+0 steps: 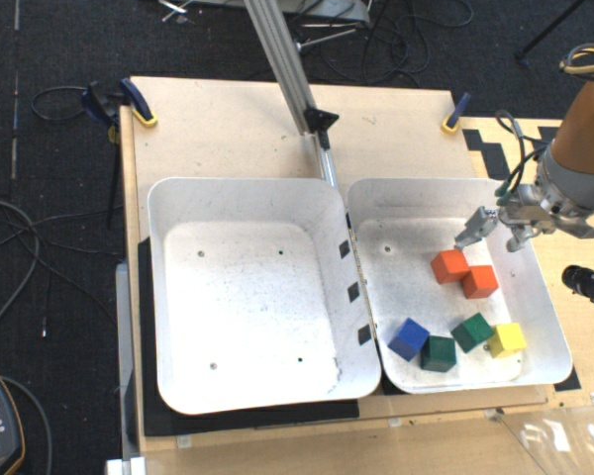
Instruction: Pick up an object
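Two white bins point(247, 295) side by side. Six blocks at lower right of frame: two orange point(450, 265), two green point(471, 332), one blue point(409, 338), one yellow point(508, 338). Two yellow clamps point(139, 107) along the counter point(228, 132) top edge.

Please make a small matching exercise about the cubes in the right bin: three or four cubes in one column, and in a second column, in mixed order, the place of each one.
Things:
1. blue cube
2. yellow cube
3. orange cubes
4. dark green cube

Places:
A. closest to the gripper
B. farthest right in the front row
C. nearest the left bin
D. touching the blue cube's right side

Pairs: 1-C, 2-B, 3-A, 4-D
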Robot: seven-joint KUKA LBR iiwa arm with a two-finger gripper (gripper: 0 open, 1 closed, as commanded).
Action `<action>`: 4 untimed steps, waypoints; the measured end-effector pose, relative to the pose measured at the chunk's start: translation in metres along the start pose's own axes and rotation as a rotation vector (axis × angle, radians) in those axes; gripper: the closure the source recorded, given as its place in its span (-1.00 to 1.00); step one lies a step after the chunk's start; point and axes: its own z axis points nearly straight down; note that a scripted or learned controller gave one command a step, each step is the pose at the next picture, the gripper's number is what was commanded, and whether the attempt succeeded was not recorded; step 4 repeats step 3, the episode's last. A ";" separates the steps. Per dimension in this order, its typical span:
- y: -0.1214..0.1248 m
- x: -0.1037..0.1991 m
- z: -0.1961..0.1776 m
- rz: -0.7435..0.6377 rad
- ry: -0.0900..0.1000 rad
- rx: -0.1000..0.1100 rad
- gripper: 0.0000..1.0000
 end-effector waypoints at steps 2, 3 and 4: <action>0.024 0.017 0.104 -0.001 -0.001 -0.002 1.00; 0.017 0.077 0.024 -0.007 0.001 -0.007 1.00; 0.017 0.077 0.024 -0.007 0.001 -0.007 1.00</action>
